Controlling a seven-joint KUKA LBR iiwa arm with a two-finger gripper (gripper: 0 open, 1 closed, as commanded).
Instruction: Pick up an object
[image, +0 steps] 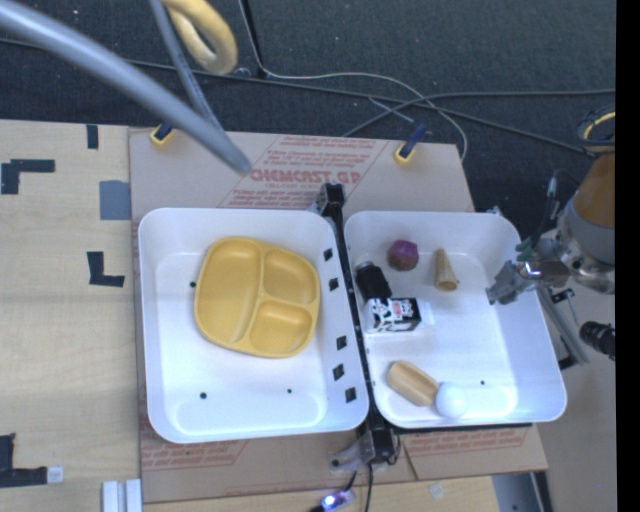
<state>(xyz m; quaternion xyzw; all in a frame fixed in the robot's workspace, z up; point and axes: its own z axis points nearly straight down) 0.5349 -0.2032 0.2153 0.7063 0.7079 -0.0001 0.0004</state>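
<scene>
Two shallow white plastic bins sit side by side on a sheet of brown cardboard (300, 165) printed with red lettering, which lies on a pale wooden bench. The left bin (170, 300) holds a round yellow plastic plate (257, 296) divided into three compartments, lying flat near the bin's middle. The right bin (490, 330) holds the smaller things. Near its front edge a tan cylinder-shaped piece (411, 382) lies tilted, with a small white ball (451, 401) touching its right end. Toward the bin's left side a black-and-white printed box (393, 314) lies just below a small black block (371, 279). Farther back, a dark purple rounded object (403, 254) sits near a tan cone-shaped piece (444, 270), the two slightly apart.

The grey arm with its orange band (600, 195) comes in from the right, and its gripper (512, 280) hangs over the right bin's right rim, apart from every object inside. Nothing shows between the fingers; whether they are spread or closed cannot be told from this angle.
</scene>
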